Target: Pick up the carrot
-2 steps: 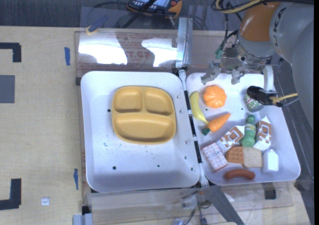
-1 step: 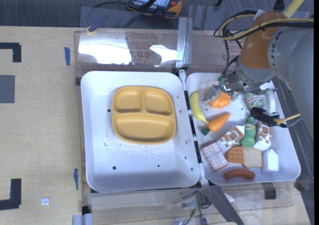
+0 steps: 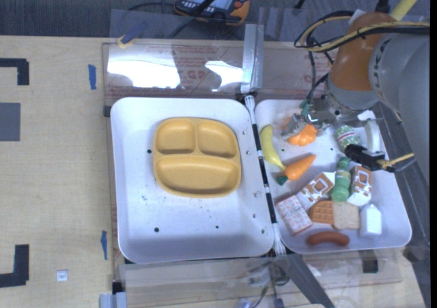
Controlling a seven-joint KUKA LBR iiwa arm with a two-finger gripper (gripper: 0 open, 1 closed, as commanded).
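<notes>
1. Yellow compartment plate (image 3: 197,156) sits alone in the left bin (image 3: 130,218); it plays no part in this step.
2. The right bin (image 3: 396,225) holds a banana (image 3: 271,148) by its left wall, then the carrot (image 3: 299,166) just beside it, lying flat, tilted, green end toward the banana.
3. The gripper (image 3: 305,119) stands at the far end of this bin, above a smaller orange item (image 3: 304,136). Whether its jaws are spread or closed cannot be told.
4. The carrot lies near the jaws, on their near side and apart from them; nothing is seen between the fingers.
5. Judgement: to do the step well, shift toward the carrot's middle, turn across its long axis, and descend clear of the banana and the cracker packets (image 3: 315,192).
</notes>
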